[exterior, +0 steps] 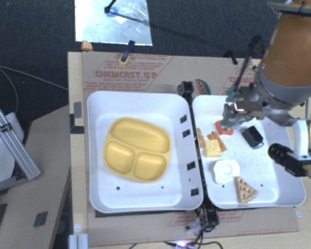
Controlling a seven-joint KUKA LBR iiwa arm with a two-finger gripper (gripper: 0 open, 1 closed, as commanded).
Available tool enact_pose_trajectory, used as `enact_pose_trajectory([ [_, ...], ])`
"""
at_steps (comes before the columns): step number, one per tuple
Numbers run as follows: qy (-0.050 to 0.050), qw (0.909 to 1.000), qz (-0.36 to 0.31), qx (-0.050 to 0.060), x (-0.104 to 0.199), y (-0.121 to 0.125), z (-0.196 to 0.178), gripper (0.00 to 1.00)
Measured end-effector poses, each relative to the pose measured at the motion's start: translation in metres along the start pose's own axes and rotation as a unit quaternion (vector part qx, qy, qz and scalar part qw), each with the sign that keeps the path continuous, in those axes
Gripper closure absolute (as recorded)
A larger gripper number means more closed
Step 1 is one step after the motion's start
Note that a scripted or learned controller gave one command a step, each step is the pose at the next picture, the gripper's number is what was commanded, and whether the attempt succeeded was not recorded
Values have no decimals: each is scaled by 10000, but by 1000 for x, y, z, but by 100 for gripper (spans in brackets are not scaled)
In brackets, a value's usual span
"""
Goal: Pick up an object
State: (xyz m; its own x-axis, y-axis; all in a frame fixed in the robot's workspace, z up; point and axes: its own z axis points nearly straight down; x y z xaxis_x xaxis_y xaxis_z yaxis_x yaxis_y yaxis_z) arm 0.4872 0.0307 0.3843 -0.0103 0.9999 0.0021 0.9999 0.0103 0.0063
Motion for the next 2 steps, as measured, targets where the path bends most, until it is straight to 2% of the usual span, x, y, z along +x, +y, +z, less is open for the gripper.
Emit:
enact_pose_trajectory([
  [1,-13,10000,66,22,-55,-1,28,100],
  [2,14,10000,-48,12,107,0,19,100],
])
